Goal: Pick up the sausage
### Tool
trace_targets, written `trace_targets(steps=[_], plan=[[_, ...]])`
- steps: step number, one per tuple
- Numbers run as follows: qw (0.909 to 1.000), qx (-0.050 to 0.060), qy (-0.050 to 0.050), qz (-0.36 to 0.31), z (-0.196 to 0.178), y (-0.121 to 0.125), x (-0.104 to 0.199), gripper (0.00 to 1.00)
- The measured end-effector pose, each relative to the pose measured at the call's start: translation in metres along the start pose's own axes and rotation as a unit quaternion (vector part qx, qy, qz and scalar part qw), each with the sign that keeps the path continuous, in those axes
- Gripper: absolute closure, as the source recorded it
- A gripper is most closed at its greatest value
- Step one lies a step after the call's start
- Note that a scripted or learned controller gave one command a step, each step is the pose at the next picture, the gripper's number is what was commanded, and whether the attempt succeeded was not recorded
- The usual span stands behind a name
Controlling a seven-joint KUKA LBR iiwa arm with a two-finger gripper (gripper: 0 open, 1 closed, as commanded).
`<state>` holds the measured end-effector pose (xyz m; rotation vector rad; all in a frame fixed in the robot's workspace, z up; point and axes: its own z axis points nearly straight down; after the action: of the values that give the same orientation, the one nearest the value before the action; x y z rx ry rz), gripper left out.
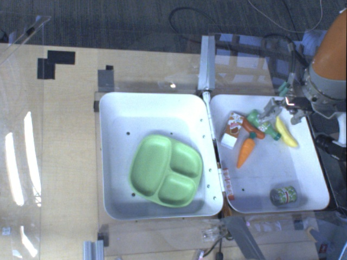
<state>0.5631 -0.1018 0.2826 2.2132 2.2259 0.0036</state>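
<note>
The sausage point(252, 128) is a short reddish-brown piece in the right bin point(303, 172), near its upper middle. It lies among a red-and-white box point(233, 127), a green item point(254, 116) and a carrot point(245, 151). My gripper point(283, 111) hovers over the bin's upper right, to the right of the sausage and just above the top end of a yellow banana point(286, 133). Its two fingers stand apart, open, with nothing between them. The grey arm with its orange band comes in from the right edge.
A green can point(283, 195) lies near the right bin's front edge. A small green bottle point(270, 130) rests between the sausage and the banana. The left bin point(116, 123) holds a green divided plate point(165, 170). A metal divider separates the bins.
</note>
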Motion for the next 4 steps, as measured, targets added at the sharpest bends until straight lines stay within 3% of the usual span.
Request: trace_targets(steps=[2,3,4], plan=[[0.9941,-0.002,0.0,0.108,0.195,0.061,-0.058,0.0],[0.9941,-0.002,0.0,0.108,0.181,0.062,-0.058,1.0],[0.9942,-0.003,0.0,0.108,0.182,0.063,-0.057,0.0]])
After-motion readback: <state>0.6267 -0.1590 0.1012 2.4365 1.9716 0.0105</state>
